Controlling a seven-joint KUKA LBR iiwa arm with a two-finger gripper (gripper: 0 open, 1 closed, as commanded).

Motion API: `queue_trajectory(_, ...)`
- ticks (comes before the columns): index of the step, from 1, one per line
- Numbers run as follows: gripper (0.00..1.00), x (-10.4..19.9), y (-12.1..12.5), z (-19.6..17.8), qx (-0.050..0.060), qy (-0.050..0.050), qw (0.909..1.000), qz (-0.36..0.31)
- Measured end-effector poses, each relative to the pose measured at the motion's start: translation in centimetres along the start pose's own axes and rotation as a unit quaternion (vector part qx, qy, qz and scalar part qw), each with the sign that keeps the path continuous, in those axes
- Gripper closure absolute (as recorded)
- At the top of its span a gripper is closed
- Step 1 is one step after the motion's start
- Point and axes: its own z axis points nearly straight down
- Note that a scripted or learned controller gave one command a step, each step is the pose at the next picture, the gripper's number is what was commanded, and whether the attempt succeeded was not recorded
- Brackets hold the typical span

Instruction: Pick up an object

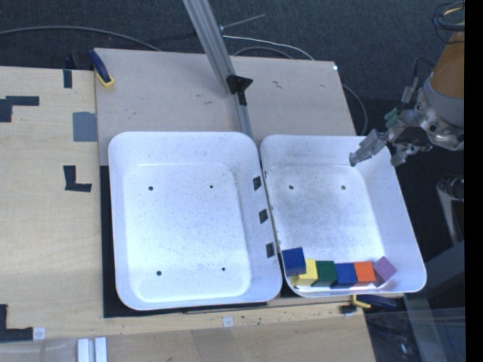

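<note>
— Dark carpet (pixel 339 21) runs behind the bench, with thin cables (pixel 256 47) trailing over it. What sits on the wooden bench top (pixel 45 225)?

— Two shallow white bins side by side on a paler board (pixel 166 100). The left bin (pixel 181 145) has a speckled floor; the right bin (pixel 392 202) holds a row of small blocks. A slanted metal rail (pixel 207 32) comes down from the top edge and ends at a black clamp (pixel 238 85) just above the gap between the bins.

— Where are the blocks?

— Pressed along the near wall of the right bin. A blue block (pixel 293 260) stands at the left end, with a yellow block (pixel 307 274) touching it, then a green block (pixel 326 271), a second blue block (pixel 346 274), an orange block (pixel 364 271) and a purple block (pixel 385 268) at the right end.

— And the gripper?

— The gripper (pixel 362 153) hangs at the far right corner of the right bin, over its rim, reaching in from the right. The blocks lie well apart from it, at the opposite, near end of that bin. Nothing sits between its fingers, and I cannot tell whether they are spread or closed; they blur into one grey tip.

— Anything else on the bench?

— Dark tape marks (pixel 72 178) on the wood at left, a grey patch (pixel 84 125), and a blue-and-yellow clamp (pixel 100 68) at the board's far left corner. Another such clamp (pixel 370 302) peeks out just below the right bin.
</note>
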Motion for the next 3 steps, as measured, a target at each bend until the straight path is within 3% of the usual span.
queue_trajectory(1,0.00,3.7,-3.0,-10.0,-0.004,-0.001,1.0000,-0.001)
queue_trajectory(2,0.00,11.2,-5.6,-3.5,0.004,0.001,1.0000,-0.003)
queue_trajectory(3,0.00,9.7,-8.0,-6.9,-0.002,-0.001,1.0000,0.001)
